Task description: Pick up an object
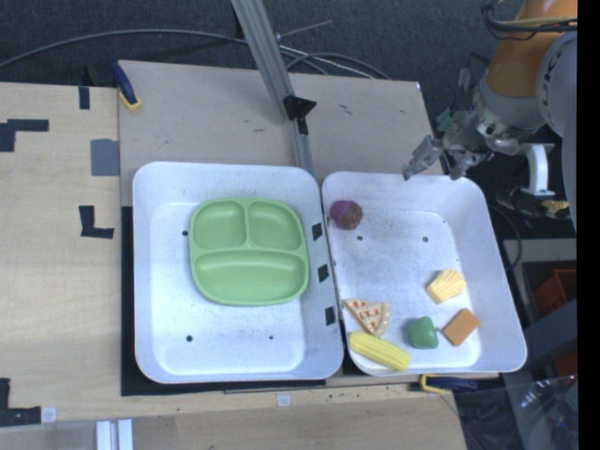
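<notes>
The right bin (469, 204) holds several toy foods: a purple ball (346, 214) near its far left, a pizza slice (367, 315), a corn cob (379, 351), a green piece (422, 332), an orange block (460, 326) and a yellow wedge (446, 285) toward the front. My gripper (435, 157) hangs over the bin's far right rim, open, with nothing between its fingers. It is well apart from every toy.
A green divided plate (249, 250) lies in the left bin (150, 251). A slanted metal pole (272, 64) rises behind the bins. Cables run across the dark floor at the back. A blue and yellow clamp (126, 87) sits on the bench's far left.
</notes>
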